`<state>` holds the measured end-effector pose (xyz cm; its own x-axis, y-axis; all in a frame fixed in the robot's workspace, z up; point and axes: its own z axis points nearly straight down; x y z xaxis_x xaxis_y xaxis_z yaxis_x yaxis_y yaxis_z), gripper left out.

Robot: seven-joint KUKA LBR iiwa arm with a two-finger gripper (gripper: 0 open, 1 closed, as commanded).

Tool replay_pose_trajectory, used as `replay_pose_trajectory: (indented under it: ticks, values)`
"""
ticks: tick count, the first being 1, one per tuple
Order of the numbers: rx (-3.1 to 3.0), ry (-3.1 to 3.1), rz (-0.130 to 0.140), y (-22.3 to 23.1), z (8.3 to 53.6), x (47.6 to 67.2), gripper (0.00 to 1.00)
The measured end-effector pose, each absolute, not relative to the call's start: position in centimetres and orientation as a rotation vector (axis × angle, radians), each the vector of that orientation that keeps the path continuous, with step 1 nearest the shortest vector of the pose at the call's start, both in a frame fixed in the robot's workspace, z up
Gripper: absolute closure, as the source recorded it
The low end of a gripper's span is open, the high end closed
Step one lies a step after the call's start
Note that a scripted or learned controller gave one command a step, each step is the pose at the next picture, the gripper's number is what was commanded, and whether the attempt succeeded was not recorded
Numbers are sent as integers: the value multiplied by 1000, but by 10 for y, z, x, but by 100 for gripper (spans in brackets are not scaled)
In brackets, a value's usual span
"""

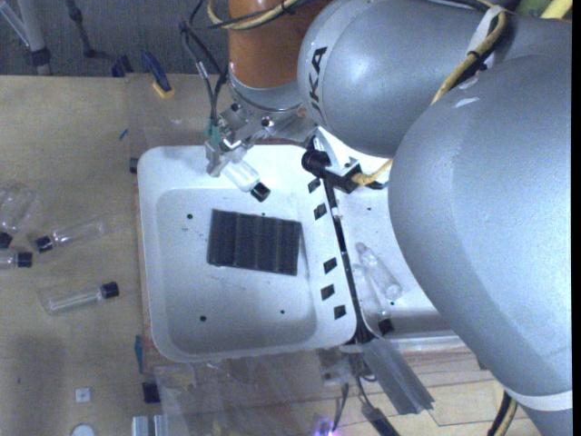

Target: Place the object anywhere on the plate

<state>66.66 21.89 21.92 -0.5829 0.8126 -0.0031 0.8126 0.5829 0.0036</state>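
Observation:
A dark ribbed plate lies flat in the middle of the left white bin. My gripper hangs over the bin's far rim, above and behind the plate's far left corner. A clear vial with a black cap sticks out from between its fingers, slanting down to the right, cap end lowest. The gripper is shut on the vial's upper end. The cap sits just beyond the plate's far edge and is not touching the plate.
The big grey arm covers most of the right bin, where clear vials lie near the divider. More capped vials are scattered on the wooden bench left of the bins. Black tabs run along the divider.

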Motion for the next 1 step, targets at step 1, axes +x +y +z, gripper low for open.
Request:
replay_pose_trajectory:
  ticks: [1]
  values:
    - [1646,2674,1,217,352,628,100]
